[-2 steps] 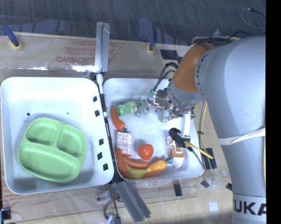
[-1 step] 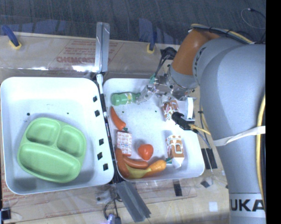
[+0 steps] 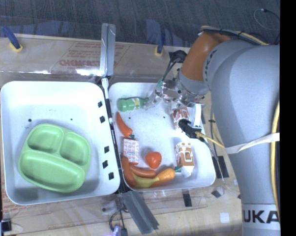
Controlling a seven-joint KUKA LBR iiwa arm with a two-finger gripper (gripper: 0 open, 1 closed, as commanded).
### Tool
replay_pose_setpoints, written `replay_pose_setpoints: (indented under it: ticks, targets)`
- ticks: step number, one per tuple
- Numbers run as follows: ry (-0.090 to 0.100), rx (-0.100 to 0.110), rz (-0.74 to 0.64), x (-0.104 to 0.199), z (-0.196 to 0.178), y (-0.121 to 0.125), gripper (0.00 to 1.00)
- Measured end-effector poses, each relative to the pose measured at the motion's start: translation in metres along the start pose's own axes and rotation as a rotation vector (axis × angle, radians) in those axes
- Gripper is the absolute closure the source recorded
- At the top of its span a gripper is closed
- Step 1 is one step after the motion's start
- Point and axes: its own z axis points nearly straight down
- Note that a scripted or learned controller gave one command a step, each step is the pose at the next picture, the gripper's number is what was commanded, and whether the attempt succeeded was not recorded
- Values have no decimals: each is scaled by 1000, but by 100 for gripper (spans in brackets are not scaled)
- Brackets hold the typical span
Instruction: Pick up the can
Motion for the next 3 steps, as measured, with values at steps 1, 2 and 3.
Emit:
replay_pose_setpoints:
  ticks: [1, 2, 3]
  targets:
    - [0, 0, 61, 0, -1, -5, 0]
    - [4, 14, 112, -1, 0, 3, 0]
    - [2, 13, 116, -1, -3, 2, 0]
